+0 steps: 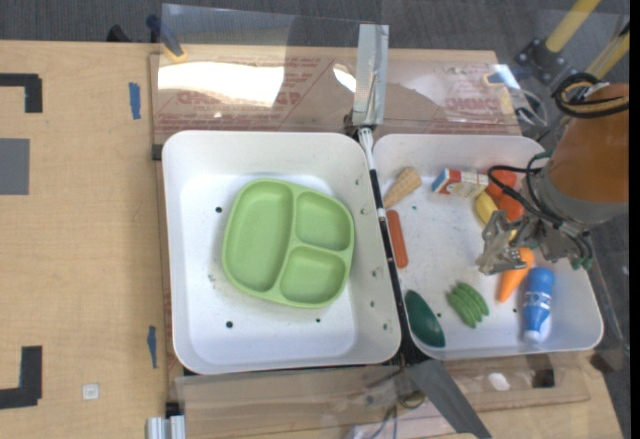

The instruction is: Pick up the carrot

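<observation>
Carrot in right bin

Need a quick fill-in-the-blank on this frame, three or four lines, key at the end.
1. The green divided plate lies in the ____ bin.
2. The plate has ____ compartments.
3. The claw hangs over the ____ bin, by the carrot.
4. The bottle beside the carrot is mostly ____.

Missing words: left; three; right; blue

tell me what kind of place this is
Probably a robot lab bench set up for grasping trials. Two white bins sit side by side on a wooden bench, one holding a green plate, the other toy food such as a carrot, with the gripper over it.
</observation>
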